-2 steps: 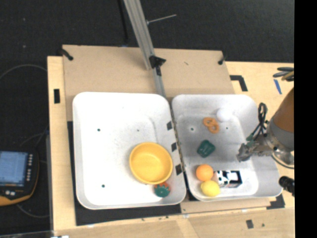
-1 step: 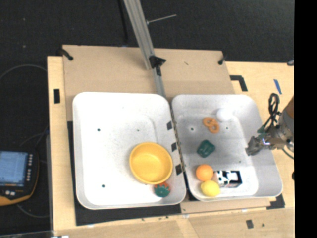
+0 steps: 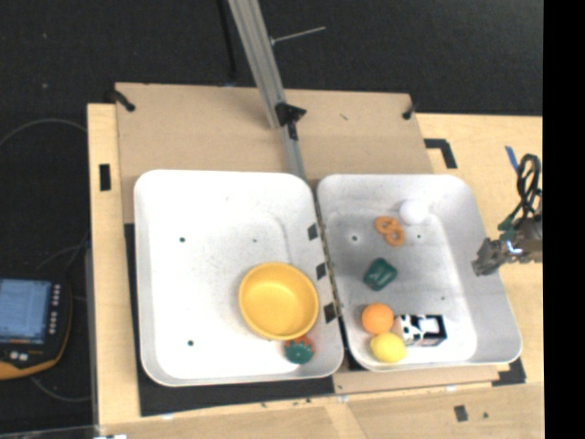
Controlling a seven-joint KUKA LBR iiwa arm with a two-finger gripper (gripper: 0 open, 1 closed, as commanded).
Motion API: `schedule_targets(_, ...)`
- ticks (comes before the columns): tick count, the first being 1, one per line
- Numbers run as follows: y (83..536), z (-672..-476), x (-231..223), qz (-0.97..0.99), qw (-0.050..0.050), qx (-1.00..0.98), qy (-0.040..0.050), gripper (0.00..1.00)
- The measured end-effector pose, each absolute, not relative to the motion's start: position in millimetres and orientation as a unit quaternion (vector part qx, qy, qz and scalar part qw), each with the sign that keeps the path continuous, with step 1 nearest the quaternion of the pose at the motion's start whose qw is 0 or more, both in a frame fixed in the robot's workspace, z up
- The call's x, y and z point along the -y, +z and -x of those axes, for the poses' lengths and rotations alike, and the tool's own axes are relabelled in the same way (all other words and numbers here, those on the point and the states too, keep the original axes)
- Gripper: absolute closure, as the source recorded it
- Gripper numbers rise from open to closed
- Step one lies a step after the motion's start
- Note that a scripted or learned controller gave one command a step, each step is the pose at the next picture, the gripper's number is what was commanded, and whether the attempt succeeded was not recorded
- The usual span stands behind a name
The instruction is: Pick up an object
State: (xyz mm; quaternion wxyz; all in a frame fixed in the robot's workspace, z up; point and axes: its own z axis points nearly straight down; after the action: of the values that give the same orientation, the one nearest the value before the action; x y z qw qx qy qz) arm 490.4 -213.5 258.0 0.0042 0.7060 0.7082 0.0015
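Even overhead light, bright white bins [image 3: 228, 199] nearly washed out, soft shadow under the yellow bowl [image 3: 279, 300], dark floor swallowing detail, whole picture slightly soft and grainy, small things fuzzy

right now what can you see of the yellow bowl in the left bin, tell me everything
The yellow bowl is round, smooth and evenly yellow, plastic by its look, with a paler rim and a deeper-toned hollow. It stands upright, mouth up, with nothing visible inside. It sits on the floor of the left bin, in the near right part, close to the wall shared with the right bin. A small green and red object lies right at its near edge, seemingly touching it; what that object is cannot be told.
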Motion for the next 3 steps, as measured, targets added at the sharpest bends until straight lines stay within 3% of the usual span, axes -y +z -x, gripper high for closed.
schedule_targets(1, 302.0, -492.0, 214.9, -0.706, 0.004, -0.708, 0.0013, 1.00)
schedule_targets(3, 296.4, -527.5, 116.3, -0.705, 0.001, -0.709, 0.0006, 1.00)
